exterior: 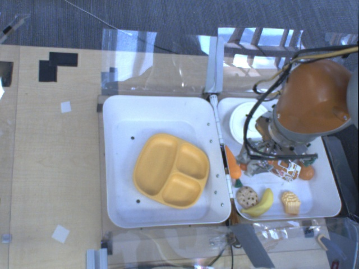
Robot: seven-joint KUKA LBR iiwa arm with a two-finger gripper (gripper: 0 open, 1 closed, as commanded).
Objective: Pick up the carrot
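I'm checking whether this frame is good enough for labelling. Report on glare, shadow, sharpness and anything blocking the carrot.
Camera view: lighting is even and soft, with faint shadows inside the white bins; glare streaks show on the clear panels behind them; the carrot is fairly sharp against the right bin's left wall, its lower end next to a small green piece; the arm hides much of the right bin.

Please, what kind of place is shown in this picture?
Most likely a robotics lab bench for pick-and-place trials. Two white bins sit on a wooden table, toy foods such as a carrot and banana fill one, and the arm's gripper works above them.
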